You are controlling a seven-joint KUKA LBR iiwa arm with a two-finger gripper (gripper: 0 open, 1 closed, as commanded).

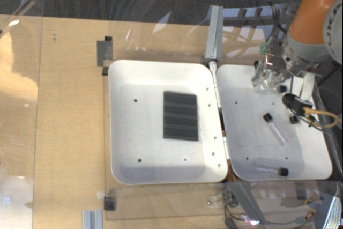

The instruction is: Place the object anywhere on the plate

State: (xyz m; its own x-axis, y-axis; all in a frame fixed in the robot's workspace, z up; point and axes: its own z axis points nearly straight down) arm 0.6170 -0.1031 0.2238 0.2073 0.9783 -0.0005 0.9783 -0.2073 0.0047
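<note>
Camera view shows the gripper (266, 75) over the far part of the right bin (316, 161), close to its far wall. It is pale and glassy against the white floor, so I cannot tell if it is open or closed, and I see nothing held in it. Behind it, the grey wrist and the orange band (312, 13) are cut off by the right edge of the picture. A black cable (300, 107) hangs from the wrist over the bin.

The clear tube (276, 132) lies flat on the floor of the right bin, near the middle and apart from the gripper. Its long axis runs on a diagonal, with the black cap at the far-left end and the clear end toward the near right. It has free floor on all sides. A second clear tube (269, 171) lies along the near wall, its black end to the right. It is faint and hard to make out.

The plate (180, 115), dark and ribbed, lies in the middle of the left bin (126, 131), with wide white floor around it. The two bins stand side by side and their rims nearly touch
</note>
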